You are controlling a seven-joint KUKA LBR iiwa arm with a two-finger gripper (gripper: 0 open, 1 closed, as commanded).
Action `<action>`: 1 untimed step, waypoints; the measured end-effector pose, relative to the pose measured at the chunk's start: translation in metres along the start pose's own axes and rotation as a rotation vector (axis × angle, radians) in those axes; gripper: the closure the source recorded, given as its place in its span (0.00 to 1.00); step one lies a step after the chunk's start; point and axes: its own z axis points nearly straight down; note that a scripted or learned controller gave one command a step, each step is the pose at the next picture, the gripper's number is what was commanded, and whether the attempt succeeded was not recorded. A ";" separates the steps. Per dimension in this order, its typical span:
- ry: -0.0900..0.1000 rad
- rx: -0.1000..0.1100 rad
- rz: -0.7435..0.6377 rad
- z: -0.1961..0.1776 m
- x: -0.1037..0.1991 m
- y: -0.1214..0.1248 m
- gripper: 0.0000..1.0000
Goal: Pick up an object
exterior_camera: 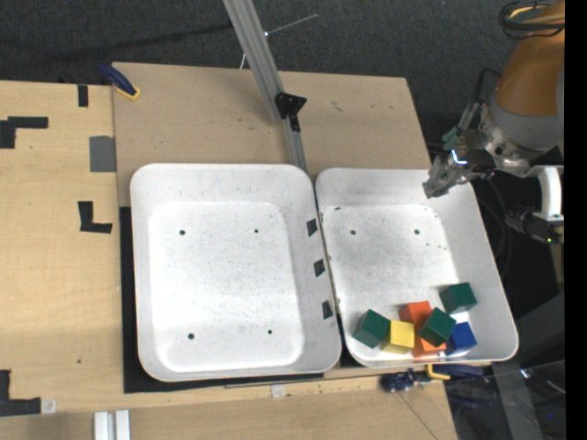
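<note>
**In the right bin's near corner, blocks wait for the arm**

In the near corner of the right bin (pixel 477 246), a small heap of blocks lies tight together. Nearest to me are a yellow block (pixel 401 335) and a blue block (pixel 461 336), with an orange block (pixel 418 314) just behind. A dark green block (pixel 371 327) sits at the left end of the heap, touching the yellow one. Another green block (pixel 437 324) leans between orange and blue, and a third green block (pixel 458 296) stands a little apart at the back.

I think the easiest choice is one of the two outer green ones, because each has free sides where fingers can go down. The arm should come straight down over the block, with the fingers across two bare faces, and not push into the pile. The blocks look like small hard cubes with flat, plain faces, so a centred grip should hold well. A tilted block may slip.

The left bin (pixel 147 246) is beside it, nothing to take from there.

Farther away, the gripper (pixel 438 180) hangs over the far rim of the right bin, well apart from the blocks. It holds nothing that I can see. I cannot tell how it is set.
</note>
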 end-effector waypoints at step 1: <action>0.003 0.005 -0.004 -0.006 0.051 -0.002 1.00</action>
